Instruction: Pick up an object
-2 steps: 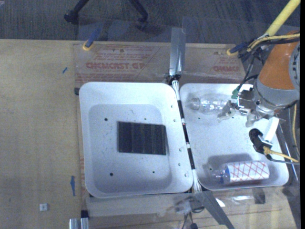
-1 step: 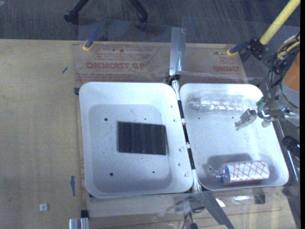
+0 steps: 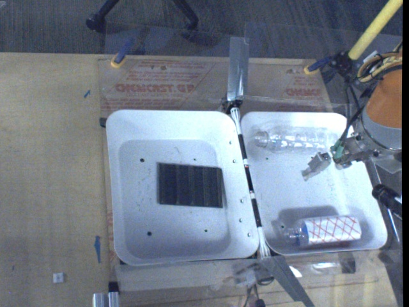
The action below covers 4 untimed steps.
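Clear bottle (image 3: 295, 138) lies far in right bin (image 3: 358, 245); end effector (image 3: 317, 165) hovers near it, grip state unreadable. Approach step; next: descend, align, close.

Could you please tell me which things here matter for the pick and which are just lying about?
For the pick: clear plastic bottle, checked bottle, dark ribbed panel, hand.

Lying about: chair base, yellow pole, blue-handled clamp.
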Each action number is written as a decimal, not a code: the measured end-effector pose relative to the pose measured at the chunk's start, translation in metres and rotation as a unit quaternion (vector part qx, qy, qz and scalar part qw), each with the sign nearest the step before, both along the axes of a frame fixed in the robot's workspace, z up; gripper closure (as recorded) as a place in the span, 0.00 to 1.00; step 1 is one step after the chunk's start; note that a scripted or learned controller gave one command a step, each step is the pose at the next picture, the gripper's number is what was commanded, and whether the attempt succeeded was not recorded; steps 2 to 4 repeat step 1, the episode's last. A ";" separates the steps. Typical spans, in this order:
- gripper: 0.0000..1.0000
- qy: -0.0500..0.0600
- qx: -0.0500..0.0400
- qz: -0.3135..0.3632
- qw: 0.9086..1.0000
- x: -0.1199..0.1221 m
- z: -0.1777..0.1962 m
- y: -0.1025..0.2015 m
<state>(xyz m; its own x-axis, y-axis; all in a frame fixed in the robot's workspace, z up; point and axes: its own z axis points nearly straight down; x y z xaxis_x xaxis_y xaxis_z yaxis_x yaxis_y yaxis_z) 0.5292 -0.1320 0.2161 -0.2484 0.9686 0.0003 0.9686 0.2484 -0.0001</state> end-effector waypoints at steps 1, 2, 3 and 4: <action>0.00 0.000 0.000 -0.008 1.000 -0.050 -0.044 0.023; 0.00 0.000 0.000 -0.008 1.000 -0.050 -0.044 0.023; 0.00 0.000 0.000 -0.008 1.000 -0.050 -0.044 0.023; 0.00 0.000 0.000 -0.008 1.000 -0.050 -0.044 0.023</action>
